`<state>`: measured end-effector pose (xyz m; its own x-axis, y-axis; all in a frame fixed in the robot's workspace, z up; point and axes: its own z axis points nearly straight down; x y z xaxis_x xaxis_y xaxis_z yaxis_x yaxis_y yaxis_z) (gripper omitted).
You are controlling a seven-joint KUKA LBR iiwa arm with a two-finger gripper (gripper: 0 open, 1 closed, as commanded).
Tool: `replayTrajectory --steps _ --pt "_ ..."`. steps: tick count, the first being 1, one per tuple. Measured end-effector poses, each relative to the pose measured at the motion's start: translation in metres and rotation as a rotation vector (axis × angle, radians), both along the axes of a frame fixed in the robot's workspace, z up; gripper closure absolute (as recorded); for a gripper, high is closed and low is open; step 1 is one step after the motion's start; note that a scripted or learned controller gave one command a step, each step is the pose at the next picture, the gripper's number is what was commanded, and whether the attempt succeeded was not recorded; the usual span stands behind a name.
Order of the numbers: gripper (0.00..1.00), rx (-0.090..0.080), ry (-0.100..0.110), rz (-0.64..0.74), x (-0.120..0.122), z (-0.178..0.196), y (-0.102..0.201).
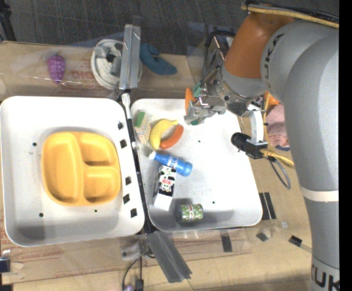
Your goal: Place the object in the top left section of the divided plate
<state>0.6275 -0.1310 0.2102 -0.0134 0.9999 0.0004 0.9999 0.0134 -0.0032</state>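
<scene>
I see the gripper (195,115) over the right bin's (236,180) far edge, grip state unclear; plate (82,165) sits left.

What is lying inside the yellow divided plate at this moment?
The yellow divided plate in the left bin shows bare yellow in all its sections; no object lies in them. What is under the plate is covered.
</scene>
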Motion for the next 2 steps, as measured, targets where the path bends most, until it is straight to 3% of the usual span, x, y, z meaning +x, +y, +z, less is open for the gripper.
replayTrajectory --steps 1,2 --pt "1.0 0.0 0.002 -0.102 -0.06 0.002 0.08" --pt "1.0 -0.001 0.004 -0.283 -0.066 -0.019 0.161"
